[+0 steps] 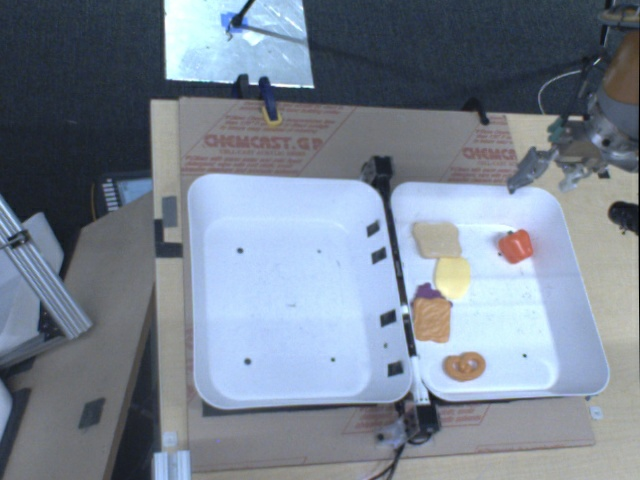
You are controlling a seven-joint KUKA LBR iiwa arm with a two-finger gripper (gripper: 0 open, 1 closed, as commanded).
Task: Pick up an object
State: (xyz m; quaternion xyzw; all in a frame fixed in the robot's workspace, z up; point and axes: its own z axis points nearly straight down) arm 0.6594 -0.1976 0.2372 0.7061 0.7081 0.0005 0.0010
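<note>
From the overhead camera the approach step is in hand; the tool (548, 168) hangs spread open and grasping nothing above the far edge of the right bin (575, 298); the pepper (515, 246) lies near below it; next it likely needs lowering over that pepper and closing.

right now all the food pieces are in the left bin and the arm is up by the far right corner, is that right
Not quite. The camera view shows the food pieces, among them the red pepper, the yellow piece and the pretzel, lying in the right bin, not the left bin. The arm's gripper is indeed by the far right corner.
</note>
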